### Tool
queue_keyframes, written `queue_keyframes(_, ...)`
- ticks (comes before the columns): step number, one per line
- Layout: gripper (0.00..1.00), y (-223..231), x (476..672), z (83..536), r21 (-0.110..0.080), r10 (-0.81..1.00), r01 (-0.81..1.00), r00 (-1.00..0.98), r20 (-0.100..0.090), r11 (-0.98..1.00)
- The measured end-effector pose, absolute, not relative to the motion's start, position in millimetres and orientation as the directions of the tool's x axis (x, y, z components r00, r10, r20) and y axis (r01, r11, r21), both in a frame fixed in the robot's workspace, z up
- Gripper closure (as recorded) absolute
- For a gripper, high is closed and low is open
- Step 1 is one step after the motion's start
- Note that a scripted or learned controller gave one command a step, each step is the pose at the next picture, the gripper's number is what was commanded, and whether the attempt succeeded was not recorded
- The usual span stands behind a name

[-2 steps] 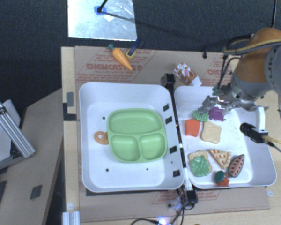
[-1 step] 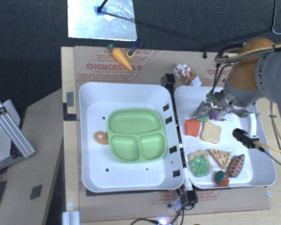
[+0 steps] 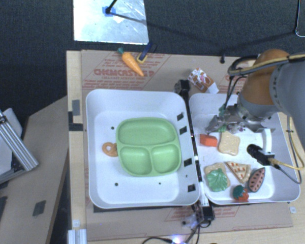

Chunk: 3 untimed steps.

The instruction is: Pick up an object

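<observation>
I am the arm, and I reach in from the right side of the picture. My gripper (image 3: 224, 123) hangs low over the right bin (image 3: 283, 187), near its upper left part. I cannot tell how wide my jaws are, and I cannot see any toy between them.

There are two white bins side by side. The left bin (image 3: 99, 111) holds one green plate (image 3: 147, 145) with three sections, sitting in the middle. One small brown ring (image 3: 110, 149) lies just beside the plate's left edge.

The right bin holds six small toy foods. One orange piece (image 3: 208, 140) lies just below my gripper, toward the bin's left wall. One pale slice of bread (image 3: 229, 144) lies right next to it, to its right. Lower down I count one green leaf (image 3: 217, 179) resting on a tan cracker, one pizza slice (image 3: 239, 171), one dark brown oval piece (image 3: 256, 179), and one little piece that is teal and red (image 3: 239, 192) at the bottom edge.

Outside the bins, one toy carrot (image 3: 131, 63) lies on the cardboard at the top, above the left bin. One small red and white packet (image 3: 200, 79) sits above the gap between the bins. One shiny silver sheet (image 3: 111, 14) lies in the upper left of the picture.
</observation>
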<state>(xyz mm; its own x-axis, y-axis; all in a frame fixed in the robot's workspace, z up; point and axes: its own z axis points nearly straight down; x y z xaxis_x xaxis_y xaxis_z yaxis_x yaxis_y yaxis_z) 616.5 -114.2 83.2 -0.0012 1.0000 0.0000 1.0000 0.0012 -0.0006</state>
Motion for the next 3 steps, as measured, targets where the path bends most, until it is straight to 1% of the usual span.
queue_keyframes(1,1.00,-115,617.8,96,0.004,1.000,1.000,-0.001,0.000,0.001)
queue_keyframes(2,1.00,-118,619.5,140,0.005,1.000,1.000,0.000,-0.001,0.000)
queue_keyframes(3,1.00,-115,630.4,198,0.008,1.000,1.000,-0.005,-0.001,0.005)
